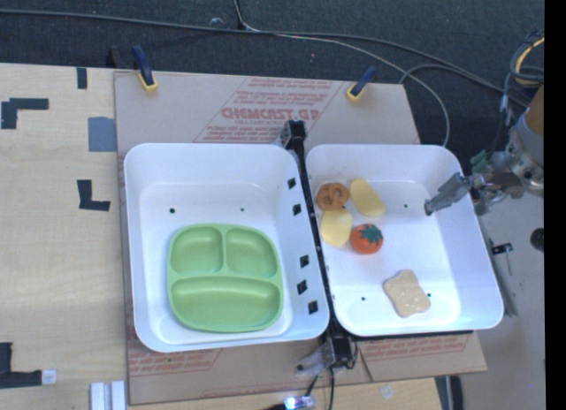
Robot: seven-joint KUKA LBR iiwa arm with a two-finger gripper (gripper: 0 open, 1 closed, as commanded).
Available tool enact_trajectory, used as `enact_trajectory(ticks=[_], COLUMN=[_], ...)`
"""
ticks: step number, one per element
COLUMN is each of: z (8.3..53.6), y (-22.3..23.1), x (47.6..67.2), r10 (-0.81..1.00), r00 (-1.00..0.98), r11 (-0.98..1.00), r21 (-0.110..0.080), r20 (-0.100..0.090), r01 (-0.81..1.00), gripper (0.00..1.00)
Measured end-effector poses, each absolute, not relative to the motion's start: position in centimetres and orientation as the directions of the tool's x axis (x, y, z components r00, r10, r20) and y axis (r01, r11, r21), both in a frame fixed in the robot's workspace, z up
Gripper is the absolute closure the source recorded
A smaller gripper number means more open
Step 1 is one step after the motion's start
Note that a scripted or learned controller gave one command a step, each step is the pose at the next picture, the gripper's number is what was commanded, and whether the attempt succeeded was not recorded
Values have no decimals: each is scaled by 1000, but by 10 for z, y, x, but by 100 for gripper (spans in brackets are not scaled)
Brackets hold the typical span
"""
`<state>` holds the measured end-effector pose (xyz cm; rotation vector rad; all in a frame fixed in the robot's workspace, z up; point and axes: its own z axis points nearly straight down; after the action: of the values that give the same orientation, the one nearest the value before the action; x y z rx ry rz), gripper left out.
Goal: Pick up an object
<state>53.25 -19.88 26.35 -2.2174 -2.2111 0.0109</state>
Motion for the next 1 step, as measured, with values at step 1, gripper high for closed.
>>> enact_trajectory(ticks=[1], z=[270], y=[-198], x=[535], r10=[1000], r00=[-1], r11=[1], r21=[-1], r20=[0], r01=[1000], gripper=[0])
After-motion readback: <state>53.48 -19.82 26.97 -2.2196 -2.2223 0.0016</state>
